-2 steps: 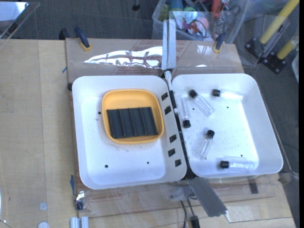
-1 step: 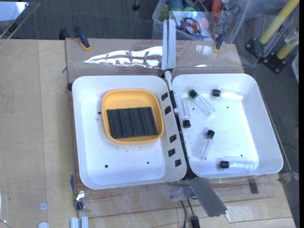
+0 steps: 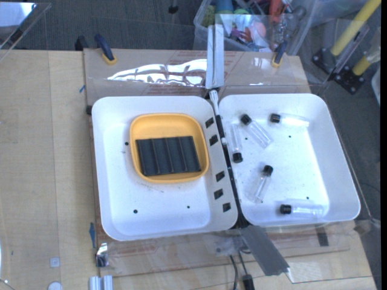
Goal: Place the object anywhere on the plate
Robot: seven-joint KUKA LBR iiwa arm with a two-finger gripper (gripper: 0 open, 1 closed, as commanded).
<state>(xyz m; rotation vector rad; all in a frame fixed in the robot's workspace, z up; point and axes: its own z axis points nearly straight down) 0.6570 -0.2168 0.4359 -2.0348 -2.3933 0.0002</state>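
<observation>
A yellow square plate [image 3: 170, 121] sits in the left white bin [image 3: 115, 180]. A dark grey ribbed rectangular block [image 3: 167, 155] lies flat on the plate, covering most of its middle. In the right white bin [image 3: 326, 162] lie several clear vials with black caps, scattered apart: one near the divider [image 3: 234, 142], one at the back [image 3: 256, 131], one in the middle [image 3: 263, 183], and one at the front [image 3: 302, 209].
A row of small black tabs [image 3: 218, 175] runs along the divider between the bins. A clear tub of colourful items [image 3: 260, 11] stands behind the bins. Bare wooden bench [image 3: 42, 162] lies to the left. A grey plate [image 3: 265, 254] juts out at the front.
</observation>
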